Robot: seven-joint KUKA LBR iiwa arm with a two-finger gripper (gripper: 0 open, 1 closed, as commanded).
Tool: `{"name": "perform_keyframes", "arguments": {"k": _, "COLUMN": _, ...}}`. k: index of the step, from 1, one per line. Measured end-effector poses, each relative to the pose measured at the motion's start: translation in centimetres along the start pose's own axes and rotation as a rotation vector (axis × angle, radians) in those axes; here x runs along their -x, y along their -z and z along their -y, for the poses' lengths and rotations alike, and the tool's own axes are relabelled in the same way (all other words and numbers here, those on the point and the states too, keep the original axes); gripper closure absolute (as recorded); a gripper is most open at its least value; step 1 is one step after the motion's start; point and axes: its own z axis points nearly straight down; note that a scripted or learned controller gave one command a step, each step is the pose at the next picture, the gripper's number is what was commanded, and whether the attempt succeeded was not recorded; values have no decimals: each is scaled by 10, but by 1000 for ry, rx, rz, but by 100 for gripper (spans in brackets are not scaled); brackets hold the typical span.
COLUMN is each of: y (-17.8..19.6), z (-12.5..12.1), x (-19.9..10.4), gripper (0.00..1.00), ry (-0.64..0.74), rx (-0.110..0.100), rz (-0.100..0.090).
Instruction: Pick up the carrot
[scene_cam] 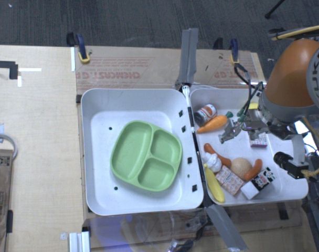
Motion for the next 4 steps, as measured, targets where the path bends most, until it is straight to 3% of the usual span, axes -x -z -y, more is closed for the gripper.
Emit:
{"name": "perform_keyframes", "arguments": {"k": 1, "y": -98, "z": -60, "x": 27, "gripper": 0, "ry": -64, "rx": 3, "rz": 0}}
{"name": "perform_keyframes", "arguments": {"k": 2, "y": -98, "z": -96, "x": 25, "gripper": 0, "ry": 208, "rx": 3, "rz": 2}}
{"name": "perform_keyframes", "arguments": {"k": 3, "y": -99, "z": -117, "x": 26, "gripper": 0, "ry": 94, "rx": -9, "rz": 1}}
{"name": "perform_keyframes", "arguments": {"k": 4, "y": -18, "z": -107, "x": 24, "gripper": 0, "ry": 47, "rx": 3, "rz": 2}}
